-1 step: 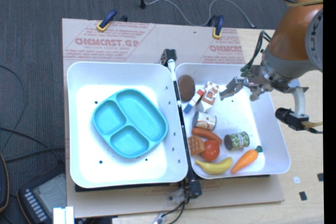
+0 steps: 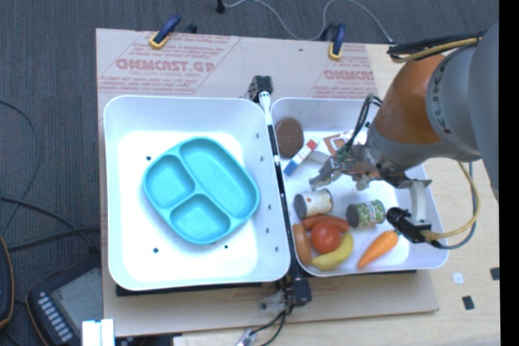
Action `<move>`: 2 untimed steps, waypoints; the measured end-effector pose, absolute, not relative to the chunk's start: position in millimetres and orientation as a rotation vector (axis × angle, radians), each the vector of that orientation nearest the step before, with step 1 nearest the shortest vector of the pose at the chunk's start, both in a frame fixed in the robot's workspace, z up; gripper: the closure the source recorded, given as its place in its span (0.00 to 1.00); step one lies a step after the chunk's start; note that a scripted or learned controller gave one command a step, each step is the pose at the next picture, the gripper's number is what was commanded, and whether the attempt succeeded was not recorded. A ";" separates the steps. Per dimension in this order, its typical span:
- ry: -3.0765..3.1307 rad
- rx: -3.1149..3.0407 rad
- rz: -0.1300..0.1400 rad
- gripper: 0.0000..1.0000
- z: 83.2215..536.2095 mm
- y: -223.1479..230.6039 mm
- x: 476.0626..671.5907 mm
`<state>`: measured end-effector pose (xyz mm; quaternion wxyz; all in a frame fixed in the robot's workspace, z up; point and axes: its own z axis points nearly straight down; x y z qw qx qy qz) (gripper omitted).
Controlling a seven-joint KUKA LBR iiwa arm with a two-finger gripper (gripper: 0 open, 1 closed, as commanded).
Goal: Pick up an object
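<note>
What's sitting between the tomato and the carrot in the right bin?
In the camera view, the tip of a yellow banana curves up between the tomato and the carrot; beyond it is bare white bin floor.

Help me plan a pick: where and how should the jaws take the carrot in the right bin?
Grip the carrot across its thicker middle, coming straight down. It lies flat, tapering toward the banana, with bare bin floor along both long sides.

The bench [image 2: 162,61] is a pale board printed with red lettering — two white bins sit on it side by side, left bin [image 2: 113,174] and right bin [image 2: 434,255], with two clamps [image 2: 165,31] gripping its far edge.
</note>
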<state>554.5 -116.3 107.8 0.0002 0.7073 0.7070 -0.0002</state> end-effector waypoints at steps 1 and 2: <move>2.219 2.216 0.004 0.00 87.4 -124.5 625.3; 2.217 2.214 0.007 1.00 98.7 -125.0 626.3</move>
